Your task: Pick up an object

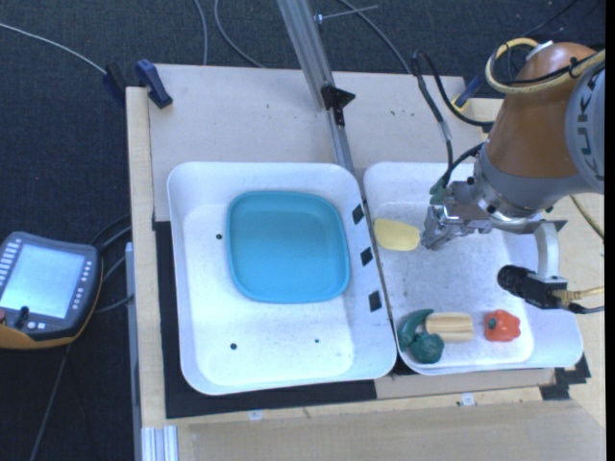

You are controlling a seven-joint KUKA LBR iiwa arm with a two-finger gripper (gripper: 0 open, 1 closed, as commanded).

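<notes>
Two white bins are sitting side by side on the table (250,104). The left bin (192,257) is holding one blue plate (288,246). The right bin (548,353) is holding four items: a yellow piece (396,234), a green piece (421,335), a tan block (449,327) and a red tomato-like piece (501,326). The hand (434,233) is hanging just beside the yellow piece; its spread I cannot tell.

Bench (240,113), 2 white bins (192,257) side-by-side

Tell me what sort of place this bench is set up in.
Most likely a robotics lab or test cell. A grey and orange robot arm reaches over two shallow white bins holding toy food, a handheld control pendant with a screen lies beside the bench, and loose cables trail across dark carpet.
</notes>
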